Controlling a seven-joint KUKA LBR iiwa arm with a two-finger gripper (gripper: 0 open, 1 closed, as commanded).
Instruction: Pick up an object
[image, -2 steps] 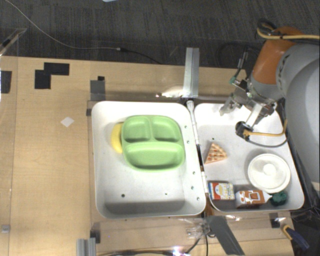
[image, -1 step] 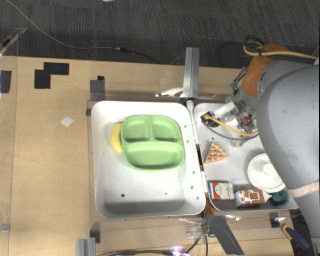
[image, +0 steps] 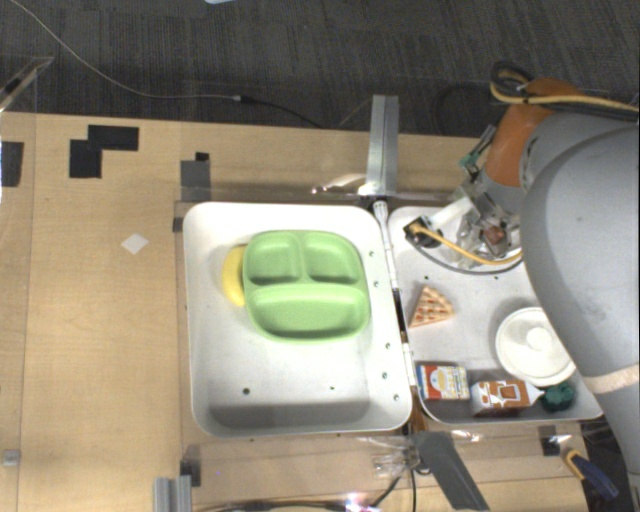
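In the camera view, the flat triangular pizza-slice toy (image: 431, 307) lies in the right white bin (image: 440, 275), near its left wall. It looks light and stiff, best pinched across its edges. The gripper (image: 487, 232) hovers near the far end; I cannot tell its finger opening.
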